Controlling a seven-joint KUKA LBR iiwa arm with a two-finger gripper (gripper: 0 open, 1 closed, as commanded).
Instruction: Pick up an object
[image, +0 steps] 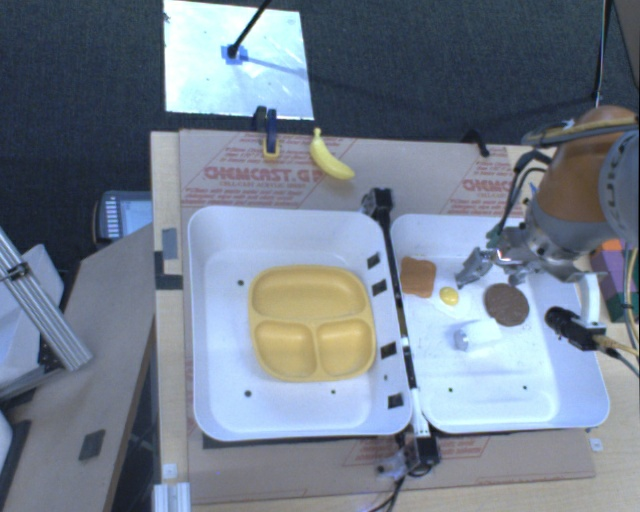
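The gripper (478, 266), spread and holding nothing, hangs just right of the small yellow oval piece (449, 296). Descending there, a finger could strike the round brown disc (507, 304) farther right and miss.

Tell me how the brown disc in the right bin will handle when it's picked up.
The brown disc lies flat on the bin floor, so it probably won't roll or tip. It looks thin, so fingers may struggle to get under its edge. It seems small and likely light; a nudge from the gripper could slide it across the smooth white surface.
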